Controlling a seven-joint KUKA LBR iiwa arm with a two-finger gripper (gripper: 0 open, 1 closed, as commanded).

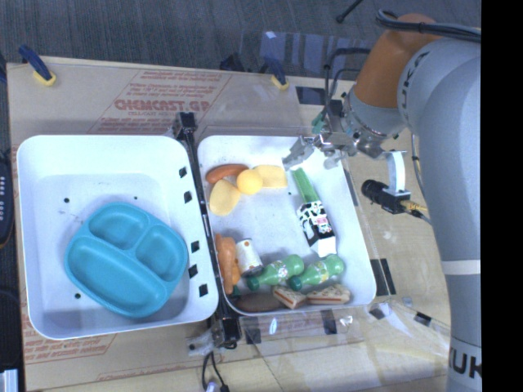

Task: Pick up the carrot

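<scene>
Open white floor in the middle of the right bin, between the yellow pieces and the cow-print bottle. Carrot hemmed in: pressed against the bin's left wall, small can just beside it, green bottles and sandwich pieces crowding the near edge. Gripper over the far right corner. Left bin largely taken by the blue tray.

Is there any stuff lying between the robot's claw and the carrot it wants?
Yes. The gripper hovers over the right bin's far right corner, while the carrot lies along the near left wall. Between them lie a green bottle with a cow-print bottle and a small can beside the carrot.
</scene>
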